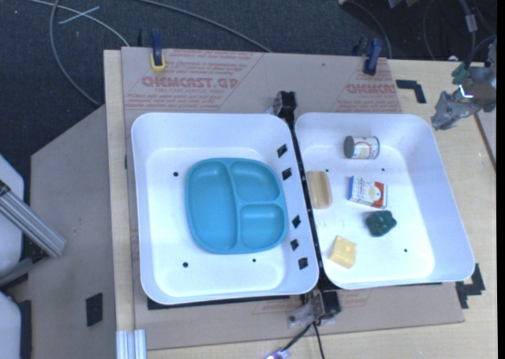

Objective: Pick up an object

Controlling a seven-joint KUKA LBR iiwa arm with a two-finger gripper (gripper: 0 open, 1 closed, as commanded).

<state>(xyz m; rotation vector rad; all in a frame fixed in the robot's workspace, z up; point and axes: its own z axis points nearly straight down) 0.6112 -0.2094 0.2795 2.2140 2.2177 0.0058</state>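
With the gripper point(456, 105) far right, its state unclear, the small can point(361, 147) looks light, rigid, best pinched across its round sides.

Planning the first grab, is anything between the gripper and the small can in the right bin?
Nothing visible. The gripper sits outside the right bin beyond its far right corner; bare bin floor separates it from the small can.

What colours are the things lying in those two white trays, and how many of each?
Blue: 1, plate
Tan: 1, block
Yellow: 1, wedge
Green: 1, lump
White: 1, can
White, blue and red: 1, box
Total: 6
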